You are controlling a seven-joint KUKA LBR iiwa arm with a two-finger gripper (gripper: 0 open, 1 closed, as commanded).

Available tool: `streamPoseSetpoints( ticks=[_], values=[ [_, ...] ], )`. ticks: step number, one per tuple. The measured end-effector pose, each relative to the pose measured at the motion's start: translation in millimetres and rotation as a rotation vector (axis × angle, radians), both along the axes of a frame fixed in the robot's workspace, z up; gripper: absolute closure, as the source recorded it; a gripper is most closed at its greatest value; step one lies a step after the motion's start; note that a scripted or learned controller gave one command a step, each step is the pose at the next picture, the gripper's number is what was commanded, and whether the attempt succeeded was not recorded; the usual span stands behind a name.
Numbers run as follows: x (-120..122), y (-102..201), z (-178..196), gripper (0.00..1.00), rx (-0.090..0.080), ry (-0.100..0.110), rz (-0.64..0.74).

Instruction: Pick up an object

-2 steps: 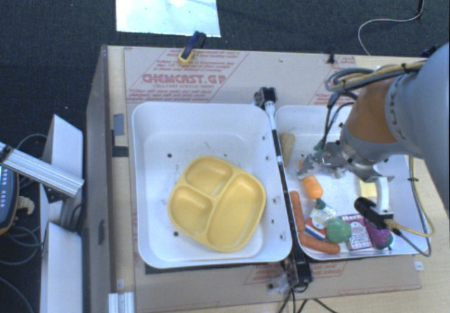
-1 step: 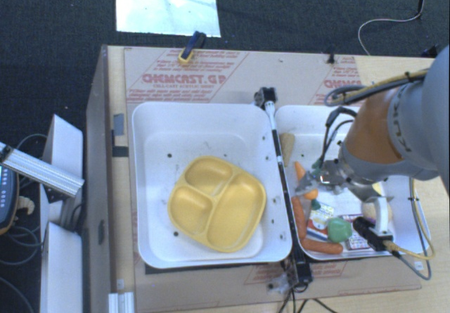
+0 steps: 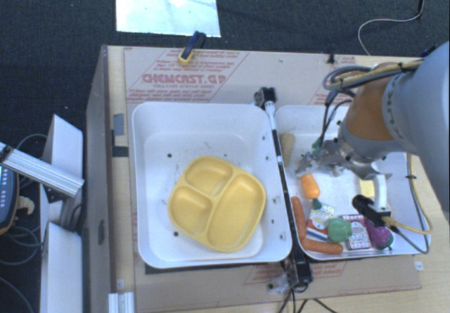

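The grey arm [image 3: 401,111] reaches over the right bin [image 3: 302,118], gripper [image 3: 318,162] low inside it; whether its fingers are released or clenched, I cannot tell. The yellow tray [image 3: 217,202] fills the left bin [image 3: 158,164]. A small orange carrot [image 3: 310,186] lies just below the gripper.

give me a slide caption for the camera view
Grey arm's claw over the right white bin of toy food; yellow divided plastic plate in the left.

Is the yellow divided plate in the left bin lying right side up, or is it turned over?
Right side up. The yellow plate lies in the left bin with its three hollow compartments facing upward.
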State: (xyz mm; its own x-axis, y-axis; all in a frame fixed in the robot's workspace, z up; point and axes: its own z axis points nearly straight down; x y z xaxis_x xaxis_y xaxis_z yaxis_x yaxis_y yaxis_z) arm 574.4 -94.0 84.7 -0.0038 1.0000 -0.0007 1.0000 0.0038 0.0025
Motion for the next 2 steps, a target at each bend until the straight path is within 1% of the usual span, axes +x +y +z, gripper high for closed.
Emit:
streamPoseSetpoints(
  ticks=[1, 2],
  values=[
    [-36, 10, -1, 0.0, 0.001, 0.003, -0.002],
    [-35, 10, 10, 1.0, 0.001, 0.0, 0.0]
  ],
)
